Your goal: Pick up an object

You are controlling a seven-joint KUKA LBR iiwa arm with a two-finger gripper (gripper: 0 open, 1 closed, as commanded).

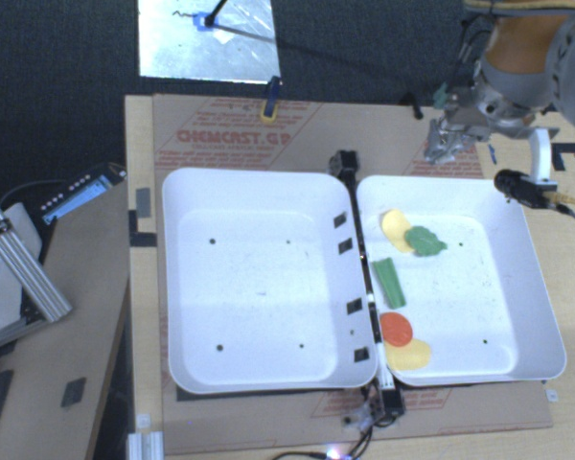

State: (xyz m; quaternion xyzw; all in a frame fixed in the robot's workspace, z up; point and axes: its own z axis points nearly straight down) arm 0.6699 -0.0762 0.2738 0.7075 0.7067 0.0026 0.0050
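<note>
Camera view: claw [448, 148], grip state unclear, hovers beyond right bin's [517, 286] far rim.

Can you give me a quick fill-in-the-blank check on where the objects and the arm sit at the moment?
1. All the small objects lie in the ____ bin.
2. The orange disc touches a ____ piece near the front rim.
3. The green stick lies close to the ____ between the bins.
4. The gripper hovers beyond the bin's ____ rim.

Missing words: right; yellow; divider; far

Five objects [400, 286] lie along the right bin's [517, 286] left edge, beside the left bin [259, 276].
</note>
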